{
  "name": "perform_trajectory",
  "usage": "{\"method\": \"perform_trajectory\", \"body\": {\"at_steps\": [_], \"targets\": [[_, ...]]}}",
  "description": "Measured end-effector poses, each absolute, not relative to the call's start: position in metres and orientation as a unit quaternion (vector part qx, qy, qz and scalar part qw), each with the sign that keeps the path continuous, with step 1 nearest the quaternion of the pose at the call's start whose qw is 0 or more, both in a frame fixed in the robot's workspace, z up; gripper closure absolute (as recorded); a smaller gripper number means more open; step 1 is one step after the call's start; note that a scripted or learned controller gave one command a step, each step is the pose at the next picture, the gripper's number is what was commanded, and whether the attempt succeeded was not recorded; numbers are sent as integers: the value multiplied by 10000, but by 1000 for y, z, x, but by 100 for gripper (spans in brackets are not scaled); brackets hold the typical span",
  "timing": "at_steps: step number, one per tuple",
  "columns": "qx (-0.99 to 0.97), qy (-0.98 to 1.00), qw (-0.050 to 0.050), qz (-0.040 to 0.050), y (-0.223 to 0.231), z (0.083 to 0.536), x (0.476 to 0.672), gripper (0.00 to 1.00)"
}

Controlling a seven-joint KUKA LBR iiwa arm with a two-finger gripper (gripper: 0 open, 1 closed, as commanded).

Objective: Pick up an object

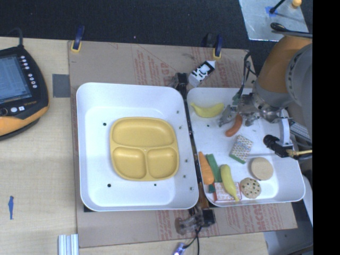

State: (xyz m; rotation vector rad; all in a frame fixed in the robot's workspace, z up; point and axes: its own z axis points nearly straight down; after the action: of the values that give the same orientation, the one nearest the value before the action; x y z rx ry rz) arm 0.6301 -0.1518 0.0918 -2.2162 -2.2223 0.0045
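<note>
The right bin point(287, 190) holds several toy foods. A yellow banana point(208, 110) lies at its far left corner, and a reddish sausage point(232, 126) lies tilted just right of it. My gripper point(237, 116) is low in the back of this bin, right over the sausage's upper end, with the grey arm and its orange band point(279, 57) behind it. The sausage's top end is partly hidden by the gripper. Whether the gripper holds it is unclear.
Also in the right bin are a patterned packet point(241, 148), a beige disc point(261, 169), a chip cookie point(249, 187), a carrot point(205, 168), a green stick point(214, 168) and a yellow piece point(228, 179). The left bin point(90, 142) holds a yellow divided plate point(144, 147). A pendant point(18, 89) lies far left.
</note>
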Motion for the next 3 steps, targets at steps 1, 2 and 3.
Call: {"method": "perform_trajectory", "body": {"at_steps": [1,2,3], "targets": [[-7058,-7084,18,18,-162,92,609,0],[-7051,-7091,27,21,-132,92,614,0],[-7058,-7085,19,12,-136,92,656,0]]}}
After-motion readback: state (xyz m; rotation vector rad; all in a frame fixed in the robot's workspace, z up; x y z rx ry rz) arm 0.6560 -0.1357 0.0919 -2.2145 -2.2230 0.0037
